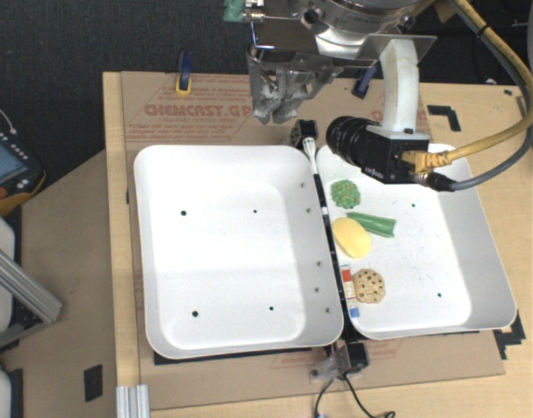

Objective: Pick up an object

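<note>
Claw (279, 103) blurred, arm (354, 7) cropped

One legible text stands on the brown cardboard sheet (205, 107) that lies under the two white bins: red block letters along its far edge read "CHEMCAST G.P", the last characters partly hidden by the arm. Smaller red lines run above and below that word but are too fine to read. Nothing else carries readable writing.

4 objects (357, 238) in right bin (458, 259), beside left bin (223, 251)
</note>
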Controlling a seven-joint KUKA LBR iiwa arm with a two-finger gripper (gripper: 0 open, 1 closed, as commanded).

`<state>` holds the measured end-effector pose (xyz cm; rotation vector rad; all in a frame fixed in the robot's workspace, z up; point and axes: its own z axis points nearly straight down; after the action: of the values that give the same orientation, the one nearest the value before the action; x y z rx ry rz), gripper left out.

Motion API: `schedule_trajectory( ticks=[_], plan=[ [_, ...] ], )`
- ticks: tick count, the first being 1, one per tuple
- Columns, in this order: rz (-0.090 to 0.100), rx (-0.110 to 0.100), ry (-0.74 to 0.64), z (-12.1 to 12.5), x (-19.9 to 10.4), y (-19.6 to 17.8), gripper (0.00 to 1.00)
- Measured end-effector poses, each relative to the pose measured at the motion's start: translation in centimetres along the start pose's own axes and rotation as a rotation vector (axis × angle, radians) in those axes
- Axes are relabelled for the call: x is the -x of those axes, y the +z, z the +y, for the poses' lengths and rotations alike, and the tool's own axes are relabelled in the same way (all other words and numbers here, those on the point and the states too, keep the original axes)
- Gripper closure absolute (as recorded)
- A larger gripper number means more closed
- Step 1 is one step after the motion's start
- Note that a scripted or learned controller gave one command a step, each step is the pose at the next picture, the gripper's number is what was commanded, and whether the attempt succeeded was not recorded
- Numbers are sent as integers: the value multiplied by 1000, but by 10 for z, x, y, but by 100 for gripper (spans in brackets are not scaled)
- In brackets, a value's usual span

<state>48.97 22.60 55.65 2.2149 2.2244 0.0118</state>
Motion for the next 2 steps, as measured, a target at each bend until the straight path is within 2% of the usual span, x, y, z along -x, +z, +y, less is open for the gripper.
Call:
schedule_trajectory(
  ticks=[1, 2],
  plan=[
    [1, 3, -1, 0, -1, -11, 100],
    [1, 2, -1, 0, -1, -10, 0]
  ],
)
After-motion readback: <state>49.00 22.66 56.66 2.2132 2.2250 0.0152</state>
